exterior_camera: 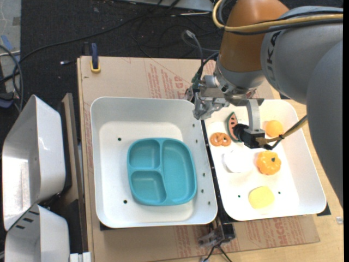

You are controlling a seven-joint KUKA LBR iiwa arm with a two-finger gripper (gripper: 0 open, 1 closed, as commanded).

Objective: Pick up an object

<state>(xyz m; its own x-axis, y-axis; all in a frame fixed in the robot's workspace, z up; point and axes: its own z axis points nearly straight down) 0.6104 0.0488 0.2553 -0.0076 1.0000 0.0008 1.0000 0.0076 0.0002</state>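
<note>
My gripper (202, 109) hangs over the far end of the divide between the two bins, above the right bin's (305, 146) back left corner. In that bin lie a brown pretzel (220, 140), a watermelon slice (233, 125), an orange ball (274, 127), a yellow-orange pepper (268, 162), a white rounded piece (237, 161) and a yellow disc (261, 197). The pretzel and watermelon slice lie closest, just in front and to the right of the gripper. I see nothing held under it.
The left bin (109, 124) holds a teal divided plate (162, 171) in its middle. The grey arm with its orange band (248, 31) covers the back right of the bench. White tubs (30, 146) stand off the bench at the left.
</note>
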